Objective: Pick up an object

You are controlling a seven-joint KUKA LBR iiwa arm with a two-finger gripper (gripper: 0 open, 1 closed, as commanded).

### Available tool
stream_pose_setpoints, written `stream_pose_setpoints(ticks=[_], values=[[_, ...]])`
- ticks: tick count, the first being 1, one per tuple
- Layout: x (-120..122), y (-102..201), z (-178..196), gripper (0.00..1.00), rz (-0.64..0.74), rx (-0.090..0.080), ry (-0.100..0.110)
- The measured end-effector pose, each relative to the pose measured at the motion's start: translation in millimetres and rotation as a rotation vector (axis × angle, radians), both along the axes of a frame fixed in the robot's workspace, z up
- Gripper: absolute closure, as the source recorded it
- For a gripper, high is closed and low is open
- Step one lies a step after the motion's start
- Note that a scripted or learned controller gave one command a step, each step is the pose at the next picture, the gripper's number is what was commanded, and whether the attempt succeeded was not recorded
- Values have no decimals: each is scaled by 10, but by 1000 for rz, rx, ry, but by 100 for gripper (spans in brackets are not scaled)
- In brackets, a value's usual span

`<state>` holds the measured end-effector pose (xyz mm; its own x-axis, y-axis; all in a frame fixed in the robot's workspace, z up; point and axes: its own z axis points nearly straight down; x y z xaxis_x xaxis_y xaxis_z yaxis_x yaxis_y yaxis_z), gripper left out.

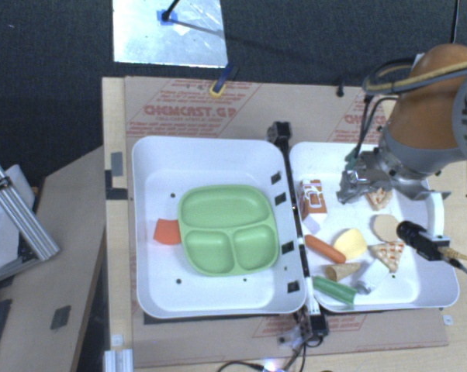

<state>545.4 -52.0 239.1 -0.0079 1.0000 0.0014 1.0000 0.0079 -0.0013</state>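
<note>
The end effector point(356, 183) hangs over the right bin point(427, 293) near its back edge; whether it grips anything cannot be told; toy foods, including a carrot point(324, 248), lie toward that bin's front edge.

The right bin point(439, 285) holds the toy food: a brown-and-white packet point(312, 196) near its left wall, an orange carrot point(324, 247) and a yellow wedge point(351, 243) in the middle. A green cylinder point(333, 289) lies along the front edge — beside it a tan cone point(341, 270). Toward the right wall lie a beige disc point(385, 227) and a pizza slice point(388, 253) — another slice point(378, 198) sits further back.
</note>
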Motion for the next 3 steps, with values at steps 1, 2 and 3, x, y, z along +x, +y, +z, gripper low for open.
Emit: stream_pose_setpoints(ticks=[1,2,3], values=[[-422,247,-205,100,0,0,2],[-550,460,-229,100,0,0,0],[-617,333,-69,100,-7,-2,-5]])
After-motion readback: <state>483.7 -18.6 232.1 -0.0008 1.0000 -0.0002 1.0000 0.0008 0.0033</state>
